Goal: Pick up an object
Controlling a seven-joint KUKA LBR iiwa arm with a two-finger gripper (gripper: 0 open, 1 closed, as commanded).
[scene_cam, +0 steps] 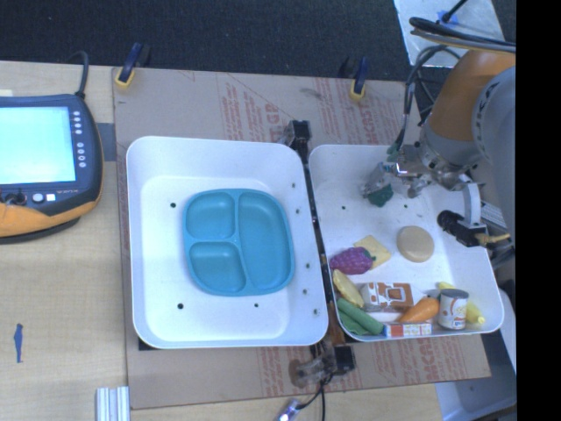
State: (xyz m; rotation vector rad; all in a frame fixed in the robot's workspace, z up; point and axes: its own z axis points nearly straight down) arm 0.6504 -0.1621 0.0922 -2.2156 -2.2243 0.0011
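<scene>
Nearest you, along the six o'clock edge of the right-hand shallow white bin (346, 160), lies a row of toy food: a long green vegetable piece (359, 317), a yellow corn-like piece (347, 286), a small printed carton with brown and white panels (387, 296), an orange plastic carrot (420, 310) and a short tin can with a pale label (452, 309). Just past them, toward twelve o'clock, you see a purple bunch of plastic grapes (351, 260) touching a pale yellow wedge (376, 249), and at their three o'clock a round tan disc like a biscuit (415, 243).

Look at the twelve o'clock part of that bin: the grey two-finger gripper (383, 185) hangs there, below the arm's orange band (459, 95). A small dark teal object (380, 196) sits right at its tip, chunky and blurred, its shape unclear. You can't tell whether the gripper is spread or pinched, nor whether the teal piece is caught by it or merely lies beneath.

At nine o'clock, the left-hand shallow white bin (158, 235) bears a light blue three-compartment plastic plate (237, 240). Further toward nine o'clock rests a handheld control pendant with a bright screen (42, 160).
</scene>
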